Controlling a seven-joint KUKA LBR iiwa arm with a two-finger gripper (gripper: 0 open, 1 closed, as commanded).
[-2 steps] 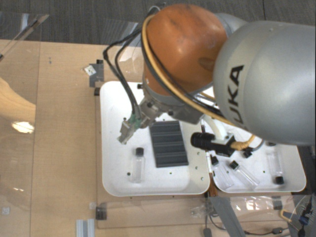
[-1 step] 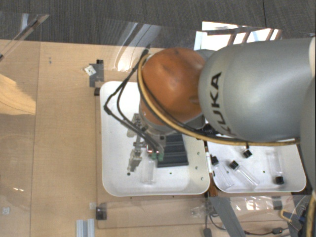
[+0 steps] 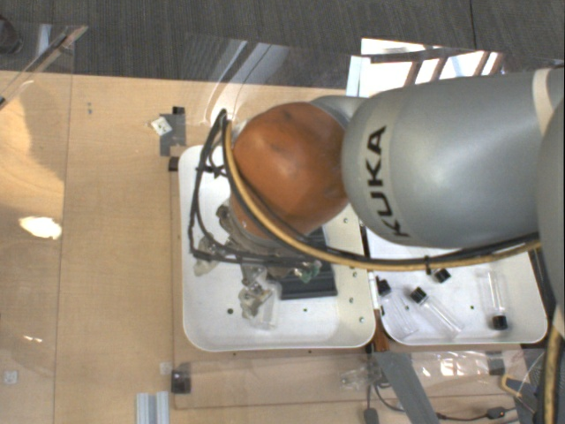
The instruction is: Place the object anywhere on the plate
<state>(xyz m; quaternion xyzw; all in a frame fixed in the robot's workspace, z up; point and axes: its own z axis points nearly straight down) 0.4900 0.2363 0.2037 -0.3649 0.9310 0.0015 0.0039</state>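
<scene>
My arm's orange band and grey wrist hang over the left bin (image 3: pixel 203 325) and hide most of its floor. The gripper (image 3: pixel 255 297) sticks out below the wrist, low over the bin's front half. Whether anything sits in it is unclear from this angle. A dark, flat, square plate (image 3: pixel 307 286) lies just to the right of the gripper, partly under the wrist. A small green piece (image 3: pixel 310 273) shows at the plate's upper edge, beside the cables.
The right bin (image 3: pixel 530 329) holds several clear tubes with black caps, among them one (image 3: pixel 417 298) near its left side and one (image 3: pixel 495 302) at its right. Black cables (image 3: pixel 212 162) loop around the wrist. A bracket (image 3: pixel 172 131) stands at the left bin's far corner.
</scene>
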